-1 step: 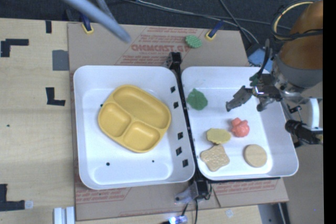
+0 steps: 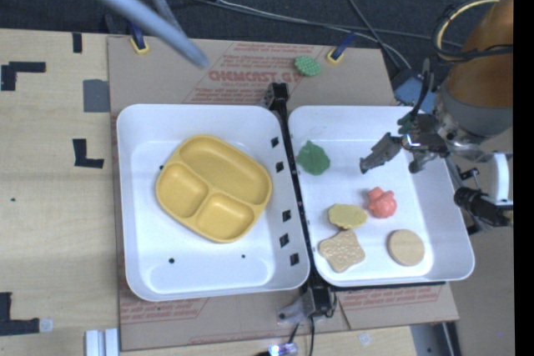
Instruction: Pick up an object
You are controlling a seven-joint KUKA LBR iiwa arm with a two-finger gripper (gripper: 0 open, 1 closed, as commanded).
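White plastic bins, two in number, sit side by side on the table point(image 2: 50, 179), resting on a cardboard sheet point(image 2: 242, 75). The left bin point(image 2: 138, 263) holds one yellow divided tray point(image 2: 214, 188), lying slightly askew; judged a receiving station. The right bin point(image 2: 446, 263) holds the pick stock, five items spread apart, an arrangement that appears meant to leave room around each for a grasp.

Arm point(image 2: 480, 71): one, entering from the right and standing over the right bin's upper right. End effector point(image 2: 399, 154): fingers splayed apart, released, nothing between them. It hangs above bare bin floor, near the red item and beside the green one.

Items counted in the right bin: one green leaf-like piece point(image 2: 314, 158) near the divider; one red strawberry-like piece point(image 2: 381, 203), the nearest candidate; one yellow lump point(image 2: 347, 216); one tan toast-like slice point(image 2: 342, 250); one tan round biscuit point(image 2: 405, 247).

Outside the bins: one small green piece point(image 2: 307, 67) on the cardboard, beyond the pick area.

Assessment: no object yet secured; the pick-up is not yet accomplished.
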